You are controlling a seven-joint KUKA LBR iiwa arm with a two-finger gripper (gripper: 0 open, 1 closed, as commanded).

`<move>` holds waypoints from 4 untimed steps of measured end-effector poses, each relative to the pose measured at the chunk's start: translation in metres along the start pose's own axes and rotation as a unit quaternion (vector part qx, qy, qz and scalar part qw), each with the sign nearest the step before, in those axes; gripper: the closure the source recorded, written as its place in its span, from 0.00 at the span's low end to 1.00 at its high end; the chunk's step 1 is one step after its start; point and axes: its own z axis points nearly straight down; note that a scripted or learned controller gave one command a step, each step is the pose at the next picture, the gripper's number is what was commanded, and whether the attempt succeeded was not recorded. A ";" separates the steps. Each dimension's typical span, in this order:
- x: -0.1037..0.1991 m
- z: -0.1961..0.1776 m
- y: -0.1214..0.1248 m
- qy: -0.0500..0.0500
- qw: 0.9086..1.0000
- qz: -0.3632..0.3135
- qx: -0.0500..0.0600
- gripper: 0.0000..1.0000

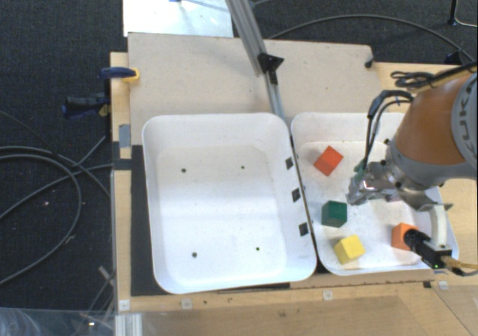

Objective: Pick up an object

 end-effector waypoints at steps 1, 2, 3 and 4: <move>0.004 0.000 0.000 0.001 1.000 -0.003 0.000 0.00; -0.017 0.100 0.014 0.003 1.000 -0.002 0.000 0.00; -0.017 0.089 0.013 0.002 1.000 -0.004 0.000 1.00; 0.054 -0.004 0.034 0.003 1.000 -0.009 -0.004 1.00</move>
